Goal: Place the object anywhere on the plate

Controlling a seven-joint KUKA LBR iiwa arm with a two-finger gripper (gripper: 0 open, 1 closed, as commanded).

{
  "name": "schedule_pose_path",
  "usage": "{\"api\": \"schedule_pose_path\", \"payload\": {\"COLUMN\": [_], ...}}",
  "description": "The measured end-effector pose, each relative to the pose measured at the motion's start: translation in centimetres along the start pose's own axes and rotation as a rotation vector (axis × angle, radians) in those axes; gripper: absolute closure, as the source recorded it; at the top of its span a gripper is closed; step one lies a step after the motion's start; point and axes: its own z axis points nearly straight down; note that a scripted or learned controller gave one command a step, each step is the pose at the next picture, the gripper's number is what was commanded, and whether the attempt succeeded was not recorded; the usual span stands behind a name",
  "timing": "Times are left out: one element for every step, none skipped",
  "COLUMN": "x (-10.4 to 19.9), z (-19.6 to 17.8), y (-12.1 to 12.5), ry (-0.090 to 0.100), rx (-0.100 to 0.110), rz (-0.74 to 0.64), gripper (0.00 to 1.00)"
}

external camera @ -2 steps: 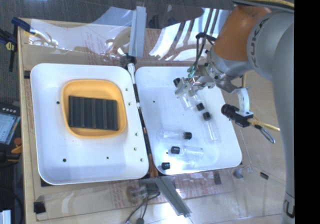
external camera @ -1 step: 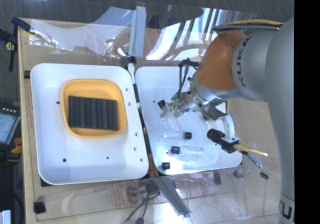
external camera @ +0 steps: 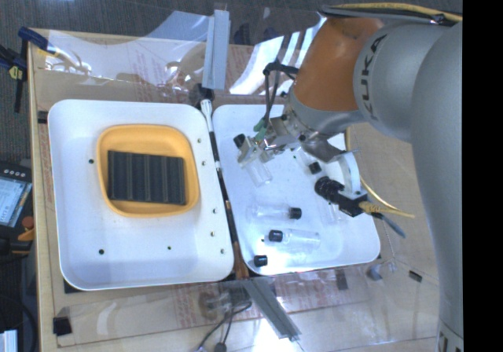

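The hand (external camera: 263,142) hangs low over the upper part of the right bin (external camera: 357,244); whether it is spread or pressed together cannot be told at this slant. Just below it lies a clear vial (external camera: 262,172), and further from it two more clear vials with black caps (external camera: 277,211) (external camera: 292,238) rest on the same bin's floor. A small black cap (external camera: 260,262) sits near that bin's lower left corner. Left of the right bin, the left bin (external camera: 78,252) holds the yellow plate (external camera: 146,142), which carries a dark ridged insert (external camera: 147,176).
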Motion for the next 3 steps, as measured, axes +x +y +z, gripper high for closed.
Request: {"api": "schedule_pose_path", "payload": {"x": [-0.1, 5.2, 10.3], "z": [0.0, 2.1, 2.6], "y": [0.0, 2.8, 4.8], "ry": [0.0, 0.001, -0.001], "rx": [0.0, 0.003, -0.002], "rz": [0.001, -0.226, -0.464], "gripper": [0.0, 0.0, 0.0]}}
